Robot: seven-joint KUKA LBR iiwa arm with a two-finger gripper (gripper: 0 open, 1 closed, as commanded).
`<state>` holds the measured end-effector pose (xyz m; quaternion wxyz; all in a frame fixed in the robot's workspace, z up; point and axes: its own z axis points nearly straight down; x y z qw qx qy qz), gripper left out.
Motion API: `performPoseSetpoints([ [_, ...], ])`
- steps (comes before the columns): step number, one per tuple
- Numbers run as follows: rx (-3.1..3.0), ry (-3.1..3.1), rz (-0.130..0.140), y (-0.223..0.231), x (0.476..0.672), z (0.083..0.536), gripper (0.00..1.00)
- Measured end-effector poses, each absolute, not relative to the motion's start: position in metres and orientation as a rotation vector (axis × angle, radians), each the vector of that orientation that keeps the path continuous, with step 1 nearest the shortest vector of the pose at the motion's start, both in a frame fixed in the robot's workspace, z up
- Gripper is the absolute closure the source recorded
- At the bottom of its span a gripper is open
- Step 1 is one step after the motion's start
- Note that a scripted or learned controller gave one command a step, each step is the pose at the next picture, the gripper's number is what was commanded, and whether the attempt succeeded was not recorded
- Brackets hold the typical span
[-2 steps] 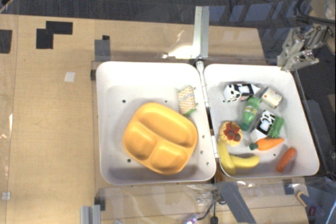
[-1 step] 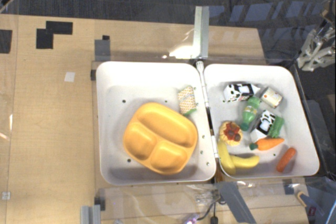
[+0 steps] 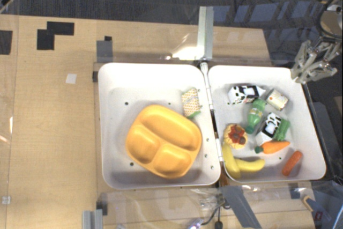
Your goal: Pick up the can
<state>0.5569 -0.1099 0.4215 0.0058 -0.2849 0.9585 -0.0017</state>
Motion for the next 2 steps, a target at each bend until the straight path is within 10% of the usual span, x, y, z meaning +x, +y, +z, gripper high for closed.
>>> performPoseSetpoints([
  [2, -1.352, 2.819, -0.013, -0.176, 0.597, 0.438, 1.00],
])
